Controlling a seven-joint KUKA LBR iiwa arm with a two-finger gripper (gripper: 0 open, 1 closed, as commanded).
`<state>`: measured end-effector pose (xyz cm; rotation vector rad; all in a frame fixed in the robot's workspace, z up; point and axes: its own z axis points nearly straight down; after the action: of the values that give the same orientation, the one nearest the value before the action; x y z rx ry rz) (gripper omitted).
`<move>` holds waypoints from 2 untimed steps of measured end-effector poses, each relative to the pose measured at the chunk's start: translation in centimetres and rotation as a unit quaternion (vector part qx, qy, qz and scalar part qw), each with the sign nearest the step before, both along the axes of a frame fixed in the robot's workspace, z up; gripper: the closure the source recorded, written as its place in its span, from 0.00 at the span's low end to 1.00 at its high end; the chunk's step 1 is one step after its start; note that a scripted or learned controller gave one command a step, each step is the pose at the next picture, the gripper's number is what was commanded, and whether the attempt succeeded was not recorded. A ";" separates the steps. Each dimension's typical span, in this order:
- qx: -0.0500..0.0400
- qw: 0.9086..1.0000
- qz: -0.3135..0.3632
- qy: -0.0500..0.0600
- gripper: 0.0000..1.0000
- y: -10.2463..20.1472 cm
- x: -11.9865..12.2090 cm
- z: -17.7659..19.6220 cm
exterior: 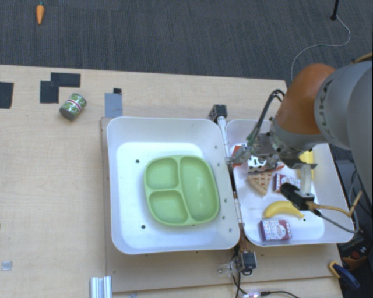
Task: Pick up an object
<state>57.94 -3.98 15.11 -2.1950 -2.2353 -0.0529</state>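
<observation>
My gripper (255,162) hangs low over the back left part of the right bin (329,233), under the grey arm with its orange band. Just in front of it lies a tan pizza slice (260,182). A yellow banana (281,210) lies nearer the front of that bin, with a dark red box (275,230) in front of it. A red item (237,152) shows at the gripper's left, partly hidden by it. A small yellow item (306,157) peeks out from under the arm on the right.
The left bin (125,233) holds a green divided plate (181,190). A small green can (73,106) lies on the bench at far left, near black patches. An orange carrot (39,13) lies on the dark floor at top left.
</observation>
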 end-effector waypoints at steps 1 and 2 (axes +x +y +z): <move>0.000 1.000 0.000 0.000 0.00 0.0 0.0 0.0; 0.000 1.000 0.000 0.000 0.00 0.0 0.0 0.0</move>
<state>57.94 -4.00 15.09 -2.1954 -2.2358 -0.0525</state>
